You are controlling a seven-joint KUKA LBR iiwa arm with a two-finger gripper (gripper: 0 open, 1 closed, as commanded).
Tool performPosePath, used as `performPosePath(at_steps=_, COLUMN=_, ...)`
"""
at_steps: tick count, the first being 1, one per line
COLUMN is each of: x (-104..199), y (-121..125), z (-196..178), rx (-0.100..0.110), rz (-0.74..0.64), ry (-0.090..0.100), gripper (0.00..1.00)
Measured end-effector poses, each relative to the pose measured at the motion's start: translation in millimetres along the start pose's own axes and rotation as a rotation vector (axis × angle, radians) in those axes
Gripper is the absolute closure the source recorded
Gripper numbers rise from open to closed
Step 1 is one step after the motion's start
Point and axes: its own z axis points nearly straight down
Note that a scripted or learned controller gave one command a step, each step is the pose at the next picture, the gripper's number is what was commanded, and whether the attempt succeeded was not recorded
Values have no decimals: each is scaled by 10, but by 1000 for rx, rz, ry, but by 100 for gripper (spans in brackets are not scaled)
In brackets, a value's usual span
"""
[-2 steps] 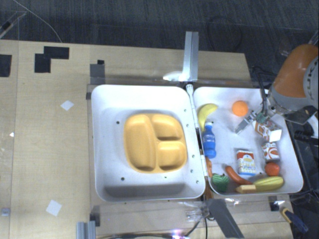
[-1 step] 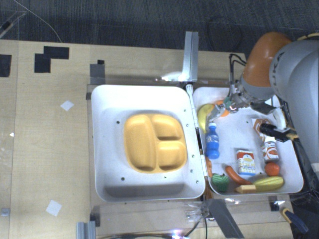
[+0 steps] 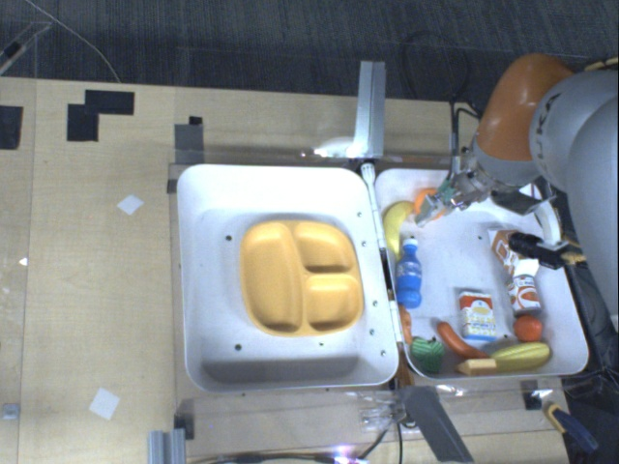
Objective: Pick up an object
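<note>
Approach step: gripper [image 3: 432, 207] stood low over the right bin's [image 3: 571, 356] far corner beside a banana [image 3: 395, 222], grip state indeterminable; descent judged next.

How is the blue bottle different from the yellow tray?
The blue bottle is small and slim; the yellow tray is wide and flat, with compartments. The bottle lies in the right bin among other items; the tray sits alone in the left bin. Both rest untouched by the gripper.
</note>
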Motion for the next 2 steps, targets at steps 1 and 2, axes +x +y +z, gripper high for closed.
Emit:
performPosePath(at_steps=1, x=-73, y=71, z=132, rx=41, rz=200, ry=26, gripper=100)
performPosePath(at_steps=2, x=345, y=351, z=-876, rx=6, rz=332, ry=5, gripper=100)
